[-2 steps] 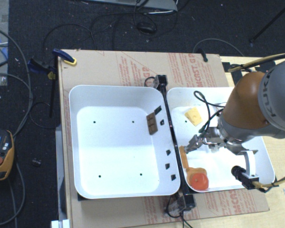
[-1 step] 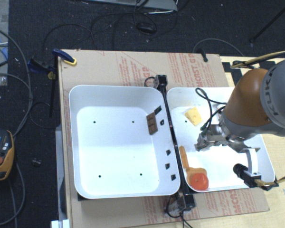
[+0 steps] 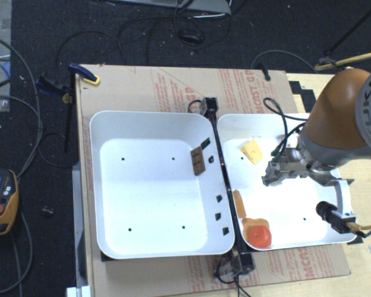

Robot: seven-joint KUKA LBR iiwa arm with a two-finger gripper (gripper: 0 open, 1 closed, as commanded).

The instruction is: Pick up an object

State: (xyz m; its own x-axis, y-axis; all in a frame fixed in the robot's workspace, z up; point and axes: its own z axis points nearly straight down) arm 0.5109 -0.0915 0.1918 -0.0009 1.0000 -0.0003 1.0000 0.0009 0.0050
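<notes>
White plastic is making up the two shallow bins sitting side by side on the brown cardboard-covered worktop (image 3: 173, 82): the left bin (image 3: 111, 135) filling the middle of the frame, the right bin (image 3: 309, 237) lying toward the right. A small brown rectangular block (image 3: 198, 161) is leaning on the left bin's inner right wall, just beside the divide between the bins.

Inside the right bin, a pale yellow wedge-shaped block (image 3: 252, 151) is lying near the upper left corner. Along that bin's left wall, toward the lower part of the frame, a tan wooden-looking stick (image 3: 238, 203) is resting, and just below it a red round object (image 3: 258, 235) is sitting in the lower left corner, touching a tan piece above it.

The grey arm with its orange band (image 3: 337, 113) is reaching in from the right edge of the frame. Its claw (image 3: 276, 173) is hanging over the middle of the right bin, to the lower right of the yellow wedge and apart from it; whether it is wide or narrow cannot be told. Nothing is visible between its tips.
</notes>
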